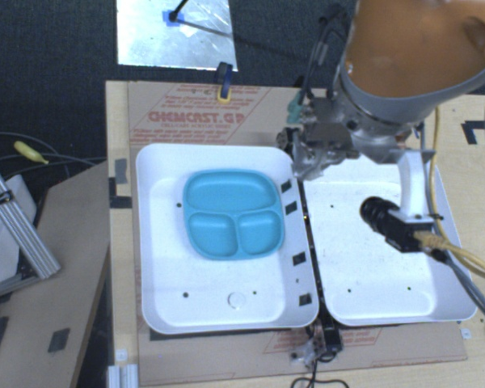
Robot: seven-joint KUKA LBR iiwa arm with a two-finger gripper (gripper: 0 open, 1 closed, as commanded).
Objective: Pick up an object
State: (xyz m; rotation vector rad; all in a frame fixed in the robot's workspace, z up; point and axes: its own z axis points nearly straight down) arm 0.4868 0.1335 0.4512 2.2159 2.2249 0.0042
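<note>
Your grey two-finger gripper hangs over the back rim where the two shallow white plastic bins meet. I cannot tell how wide it stands or whether it grips anything. The light-blue three-compartment plastic plate lies left of it, central in the left bin. Approach the plate's raised rim, not its flat wells.

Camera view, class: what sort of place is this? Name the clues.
Probably a robot lab test bench: a robot arm reaches over two white bins, one holding a blue divided plate, on a cardboard sheet.
</note>
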